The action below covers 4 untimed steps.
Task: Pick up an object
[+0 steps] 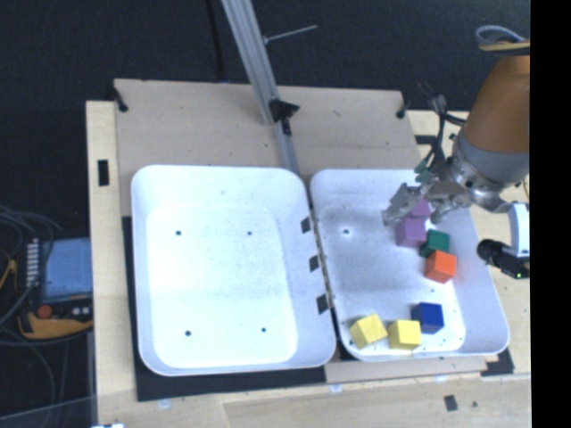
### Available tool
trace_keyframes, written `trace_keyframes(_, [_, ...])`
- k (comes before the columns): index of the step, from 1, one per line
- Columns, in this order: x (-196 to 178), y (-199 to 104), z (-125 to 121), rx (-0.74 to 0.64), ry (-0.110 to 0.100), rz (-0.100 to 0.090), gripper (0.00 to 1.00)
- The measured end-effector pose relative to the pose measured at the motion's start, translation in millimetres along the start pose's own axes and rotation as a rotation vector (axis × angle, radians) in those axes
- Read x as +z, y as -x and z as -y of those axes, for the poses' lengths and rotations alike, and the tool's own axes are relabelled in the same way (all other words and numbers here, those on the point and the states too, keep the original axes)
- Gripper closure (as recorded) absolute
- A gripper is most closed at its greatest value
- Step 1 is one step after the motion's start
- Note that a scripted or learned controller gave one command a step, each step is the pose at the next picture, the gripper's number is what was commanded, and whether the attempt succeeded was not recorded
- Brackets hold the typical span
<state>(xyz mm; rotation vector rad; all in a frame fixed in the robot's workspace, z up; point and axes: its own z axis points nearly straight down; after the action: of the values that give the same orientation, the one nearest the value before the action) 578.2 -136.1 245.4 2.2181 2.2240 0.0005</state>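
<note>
Right now the arm is reaching in over the right bin, and its tool is hanging low at the purple block, which is sitting in the bin's upper right part. Whether the tool is parted or closed cannot be told from this slanted view, and nothing shows the block being gripped. A green block is lying just beside the purple one, with an orange block right below that, so the three are crowding together. That crowding is looking like the main risk: a finger coming down could be landing on the green block instead of beside the purple one, nudging the cluster sideways or pinching only a corner so the block slips on the lift. A blue block and two yellow blocks are lying near the bin's front edge, well apart from the tool. The left bin is sitting alongside on the counter.
</note>
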Motion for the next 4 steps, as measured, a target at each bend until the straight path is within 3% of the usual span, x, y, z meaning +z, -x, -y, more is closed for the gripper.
trace_keyframes(1, [-0.1,0.1,-0.1,0.001,0.001,0.0,0.0])
trace_keyframes(2, [51.6,-1.7,-9.4,0.003,-0.004,0.001,0.0])
trace_keyframes(4, [147.7,1.5,-2.3,0.004,-0.002,0.001,0.0])
